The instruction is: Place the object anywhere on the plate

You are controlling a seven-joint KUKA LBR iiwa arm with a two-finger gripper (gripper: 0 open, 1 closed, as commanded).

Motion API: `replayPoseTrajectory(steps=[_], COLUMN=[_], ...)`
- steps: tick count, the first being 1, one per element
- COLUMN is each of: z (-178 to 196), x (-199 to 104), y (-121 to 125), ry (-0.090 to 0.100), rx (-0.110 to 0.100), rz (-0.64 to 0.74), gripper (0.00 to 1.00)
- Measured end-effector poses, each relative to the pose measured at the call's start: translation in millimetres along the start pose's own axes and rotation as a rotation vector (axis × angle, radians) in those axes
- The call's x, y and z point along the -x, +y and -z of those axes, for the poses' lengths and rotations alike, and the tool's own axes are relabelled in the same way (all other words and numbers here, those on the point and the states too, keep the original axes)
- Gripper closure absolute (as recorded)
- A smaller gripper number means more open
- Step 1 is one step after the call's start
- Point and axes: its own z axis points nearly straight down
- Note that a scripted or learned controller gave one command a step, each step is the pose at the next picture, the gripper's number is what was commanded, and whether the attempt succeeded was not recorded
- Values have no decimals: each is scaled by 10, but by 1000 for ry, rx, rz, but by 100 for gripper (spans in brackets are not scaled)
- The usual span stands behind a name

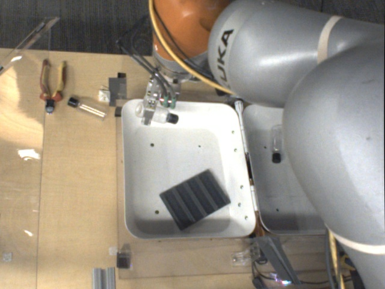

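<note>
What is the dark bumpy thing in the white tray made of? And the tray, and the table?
The dark ribbed block looks like matte rubber or plastic: charcoal, dull, with raised ridges. The left bin seems smooth white plastic, with rounded corners and soft shine. The bench looks like pale wood, maybe under clear varnish or a sheet, since it shows bright reflections.
</note>
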Motion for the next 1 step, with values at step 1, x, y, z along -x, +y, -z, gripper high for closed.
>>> replayPoseTrajectory(steps=[1], z=[140], x=[7], y=[2], ry=[0], rx=[1], rz=[-3], gripper=[100])
